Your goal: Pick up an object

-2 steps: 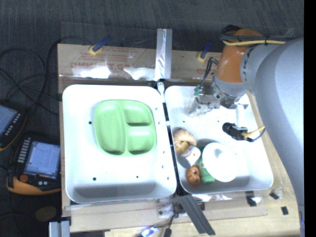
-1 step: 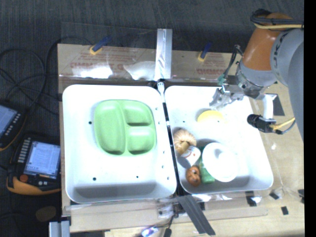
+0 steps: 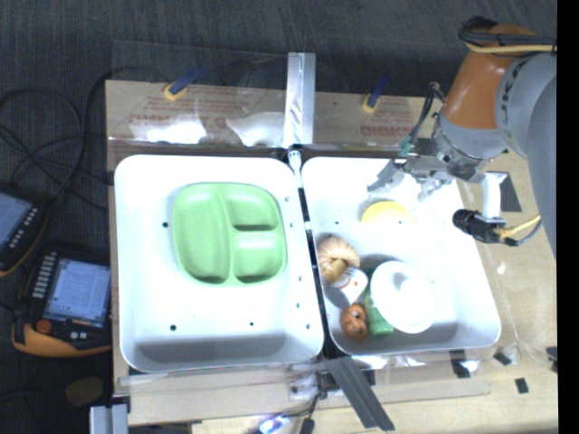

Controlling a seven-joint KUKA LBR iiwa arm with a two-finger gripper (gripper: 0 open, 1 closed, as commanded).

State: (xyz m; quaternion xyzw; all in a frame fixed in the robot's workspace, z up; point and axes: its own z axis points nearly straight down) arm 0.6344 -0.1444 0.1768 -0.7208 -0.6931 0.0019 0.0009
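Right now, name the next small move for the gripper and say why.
Probably lower the gripper straight down toward the yellow object. It sits just above that object near the back of the right bin, with nothing between its fingers, and the yellow object lies apart from the cluster nearer the front.

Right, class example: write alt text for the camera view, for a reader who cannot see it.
A grey robot arm's gripper hovers over the right white bin, just above a yellow object; a white bowl and small items sit nearer the front. The left white bin holds a green divided tray.
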